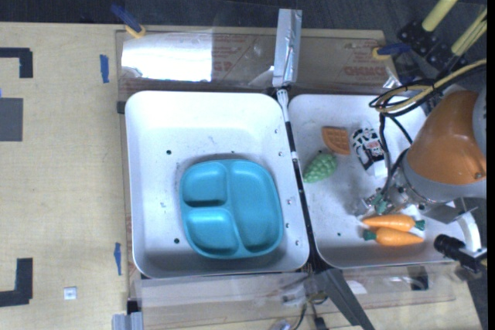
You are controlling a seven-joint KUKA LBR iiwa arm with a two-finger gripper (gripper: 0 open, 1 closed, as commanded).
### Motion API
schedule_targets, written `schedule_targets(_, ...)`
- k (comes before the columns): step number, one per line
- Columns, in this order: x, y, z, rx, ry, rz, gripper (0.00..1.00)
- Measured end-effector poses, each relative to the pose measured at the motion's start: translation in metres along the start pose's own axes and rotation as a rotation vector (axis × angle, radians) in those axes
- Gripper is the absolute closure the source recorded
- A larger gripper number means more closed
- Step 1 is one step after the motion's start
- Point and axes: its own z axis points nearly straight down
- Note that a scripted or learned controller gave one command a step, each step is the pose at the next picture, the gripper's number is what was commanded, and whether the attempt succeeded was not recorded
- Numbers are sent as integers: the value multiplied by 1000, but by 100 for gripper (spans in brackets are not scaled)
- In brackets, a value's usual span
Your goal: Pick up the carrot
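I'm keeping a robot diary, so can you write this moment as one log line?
task: pick up carrot | gripper: low in right bin, just above carrot | second carrot: beside it | held: nothing seen | blue tray: left bin

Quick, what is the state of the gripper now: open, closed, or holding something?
Gripper: cannot be told; it sits just above the carrot in the right bin.

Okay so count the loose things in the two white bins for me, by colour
Orange: 3, two carrots and a flat wedge
Green: 1, a bumpy piece
Blue: 1, the divided tray
Black and white: 1, a small item
Total: 6
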Motion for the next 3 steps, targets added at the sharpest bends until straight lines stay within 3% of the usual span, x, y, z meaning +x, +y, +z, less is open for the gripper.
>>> schedule_targets(1, 0, 0, 0, 1, 1, 0, 0)
schedule_targets(2, -59, -24, 12, 6, 2, 147, 0)
schedule_targets(3, -32, -14, 12, 6, 3, 188, 0)
